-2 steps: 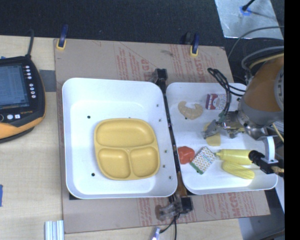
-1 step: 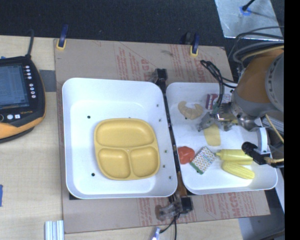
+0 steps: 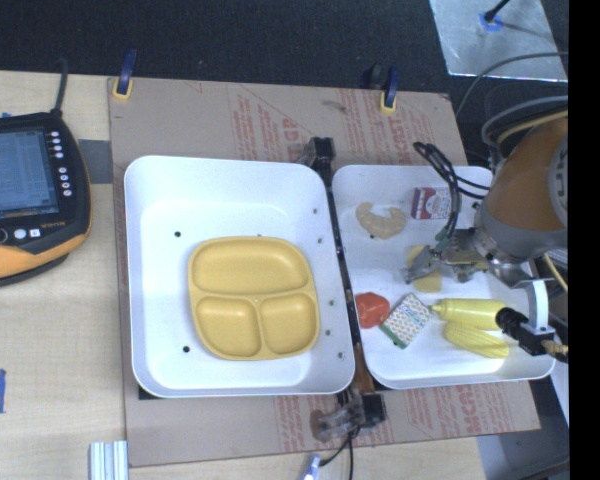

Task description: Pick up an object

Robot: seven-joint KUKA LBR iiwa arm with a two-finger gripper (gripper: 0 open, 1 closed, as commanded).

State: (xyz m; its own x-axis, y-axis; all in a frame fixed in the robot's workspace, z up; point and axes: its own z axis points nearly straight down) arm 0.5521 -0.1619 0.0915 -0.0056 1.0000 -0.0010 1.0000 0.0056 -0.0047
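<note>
Arm (image 3: 528, 183): grey with an orange band, reaching in from the right and bent down over the right bin.
Claw (image 3: 442, 258): low inside the right bin, near its middle; from where I stand I cannot tell how it is set, nor whether anything sits in it.
Right bin (image 3: 460, 370): white and shallow, holding a scatter of small things.
Bananas (image 3: 472, 326): yellow, lying across the front right part of the right bin, just in front of the claw.
Speckled packet (image 3: 408, 319): a small square with coloured dots, tilted, just left of the bananas.
Red piece (image 3: 371, 309): at the left wall of the right bin, touching or nearly touching the speckled packet.
Tan curved piece (image 3: 382, 220): toward the back left of the right bin, well apart from the bananas.
Small can (image 3: 429, 204): red and white, at the back of the right bin, beside the tan curved piece.
Left bin (image 3: 160, 268): white, with a yellow divided plate (image 3: 252, 296) lying flat in its middle.
Desk (image 3: 40, 368): light wood; a handheld screen unit (image 3: 25, 193) rests on it at the far left.
</note>
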